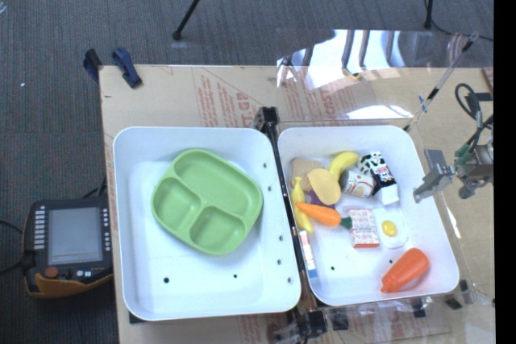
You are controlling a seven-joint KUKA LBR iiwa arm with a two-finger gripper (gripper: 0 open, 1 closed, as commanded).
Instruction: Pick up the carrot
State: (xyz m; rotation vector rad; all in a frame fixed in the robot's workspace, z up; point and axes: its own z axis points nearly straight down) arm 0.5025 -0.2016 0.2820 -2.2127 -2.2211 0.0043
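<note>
The carrot (318,214) is a slim orange toy with a green stub at its right end. It lies flat in the right bin (435,254), left of the middle, pointing left and slightly up. A yellow chip-like piece (324,185) sits just behind it, and a red and white carton (363,228) lies close to its green end. Nothing covers it.
The right bin also holds a banana (343,163), a cow-print carton (373,167), a fried egg (392,231), a fat orange toy (405,270) and a marker (306,247) along the left wall. A green divided plate (207,201) sits in the left bin (137,270). A grey bracket (435,177) overhangs the right rim.
</note>
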